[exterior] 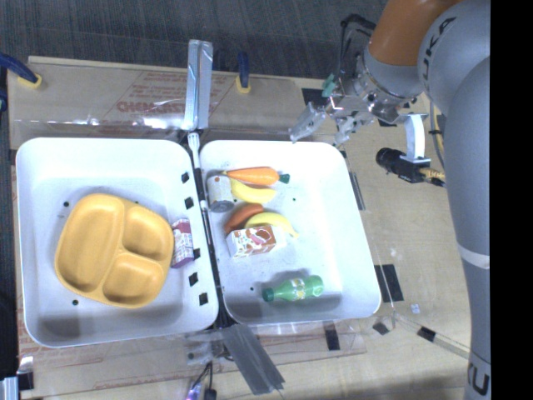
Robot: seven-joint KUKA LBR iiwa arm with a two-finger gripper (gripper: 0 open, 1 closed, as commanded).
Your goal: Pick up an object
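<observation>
The claw (321, 123) hangs open and empty above the right bin's (360, 223) far edge; best drop straight onto the lone green bottle (293, 289) near its front edge

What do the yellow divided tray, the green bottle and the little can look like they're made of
Yellow tray: probably moulded plastic, matte, with soft rounded compartments and an even colour. Green bottle: likely plastic, glossy, with bright highlights along its side. Can: apparently metal, with a dull grey sheen, though it is too small to be sure.
</observation>
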